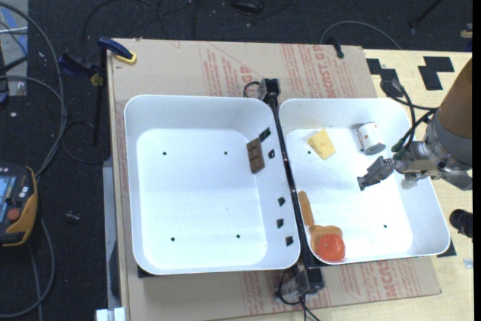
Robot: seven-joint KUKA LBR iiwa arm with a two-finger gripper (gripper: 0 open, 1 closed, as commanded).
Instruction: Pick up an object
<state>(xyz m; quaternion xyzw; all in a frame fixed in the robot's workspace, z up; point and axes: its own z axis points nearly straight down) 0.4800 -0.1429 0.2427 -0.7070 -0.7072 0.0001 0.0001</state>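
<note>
My jaws (pixel 373 175) hang over the right bin (pixel 421 237), how wide I cannot tell. The white cup (pixel 368 137) lies just beyond them, the yellow block (pixel 323 144) farther left.

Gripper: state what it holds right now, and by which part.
Nothing is held. The gripper hangs over bare floor of the right bin, apart from the white cylinder and the yellow block.

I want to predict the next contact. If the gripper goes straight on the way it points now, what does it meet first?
The gripper points left and slightly down in the camera view. The bin floor looks free along that line until the spoon. Its height above the floor is unclear.
</note>
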